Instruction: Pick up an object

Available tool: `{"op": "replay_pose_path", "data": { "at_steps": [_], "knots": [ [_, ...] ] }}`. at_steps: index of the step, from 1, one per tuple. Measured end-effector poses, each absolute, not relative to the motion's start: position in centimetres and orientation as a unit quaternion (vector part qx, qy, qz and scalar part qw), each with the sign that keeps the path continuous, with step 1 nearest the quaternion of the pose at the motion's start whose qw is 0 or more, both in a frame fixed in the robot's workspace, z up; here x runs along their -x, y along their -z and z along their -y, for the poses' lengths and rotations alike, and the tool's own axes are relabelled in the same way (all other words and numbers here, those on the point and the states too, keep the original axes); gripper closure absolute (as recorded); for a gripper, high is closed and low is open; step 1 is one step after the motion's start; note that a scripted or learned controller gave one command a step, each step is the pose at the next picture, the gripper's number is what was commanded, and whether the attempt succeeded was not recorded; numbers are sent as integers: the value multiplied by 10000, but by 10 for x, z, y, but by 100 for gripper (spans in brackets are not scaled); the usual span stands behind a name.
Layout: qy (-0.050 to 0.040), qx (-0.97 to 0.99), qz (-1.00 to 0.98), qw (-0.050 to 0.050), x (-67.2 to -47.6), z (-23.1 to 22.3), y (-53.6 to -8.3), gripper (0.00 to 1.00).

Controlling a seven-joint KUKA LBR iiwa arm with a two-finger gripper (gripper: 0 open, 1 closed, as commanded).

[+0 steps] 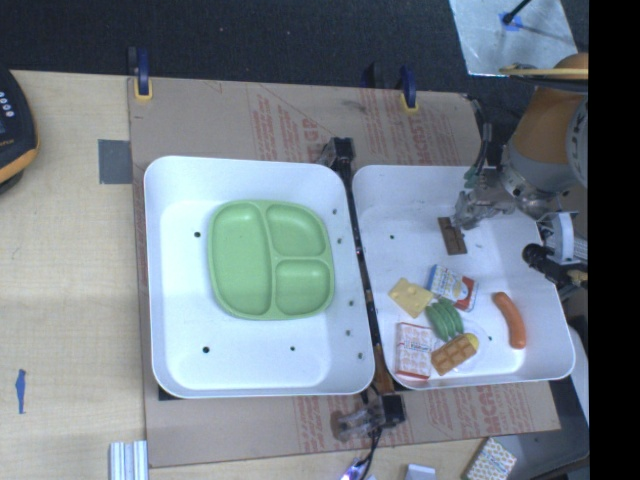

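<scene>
While toy foods cluster at five o'clock in the right bin [400, 183], the gripper [468, 211] hovers at one o'clock above a brown block [452, 236], finger state impossible to tell.

Bright, even light from above, a bit soft all over.

Glows strongly on the two white bins [250, 373], nearly washing out their flat floors, with faint grey shade along the inner walls. Small soft shadow under the green plate [270, 258] and beside the toy food [440, 318]. Dark and hard to read at the top, over the black floor [250, 13]. Fuzzy at small things, so print on the packets cannot be read. Slightly blurry around the arm [545, 148] at right.
</scene>
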State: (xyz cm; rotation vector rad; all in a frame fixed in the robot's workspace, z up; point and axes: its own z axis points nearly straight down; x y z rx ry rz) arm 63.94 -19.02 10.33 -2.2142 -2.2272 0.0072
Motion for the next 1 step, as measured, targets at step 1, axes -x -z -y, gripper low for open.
{"op": "replay_pose_path", "data": {
  "at_steps": [1],
  "knots": [
    [-25,7050,7092,9,-639,190,-103,0]
  ]
}}
